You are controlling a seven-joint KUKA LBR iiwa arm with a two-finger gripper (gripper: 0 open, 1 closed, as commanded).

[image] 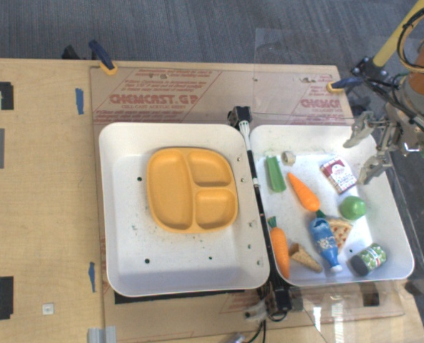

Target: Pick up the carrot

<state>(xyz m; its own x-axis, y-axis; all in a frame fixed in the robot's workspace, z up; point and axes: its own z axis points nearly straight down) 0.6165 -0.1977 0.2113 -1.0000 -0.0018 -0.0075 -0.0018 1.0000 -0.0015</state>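
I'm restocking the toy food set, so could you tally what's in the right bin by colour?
Orange: 2, a carrot and a second carrot
Green: 3, a stick, a ball, a can
Blue: 1, a bottle
Red and white: 1, a carton
Tan: 2, a cone, a slice
Grey: 1, a small round piece
Total: 10

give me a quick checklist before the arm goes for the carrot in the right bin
1. Target choice: two orange carrots, one mid-bin, one at the left wall: not ok, ambiguous.
2. Gripper above the right white bin, holding nothing: ok.
3. Mid-bin carrot lies uncovered: ok.
4. Clearance: green cylinder and blue bottle sit close by: cannot tell.
5. Gripper over a carrot: not ok, it is near the red-and-white carton.
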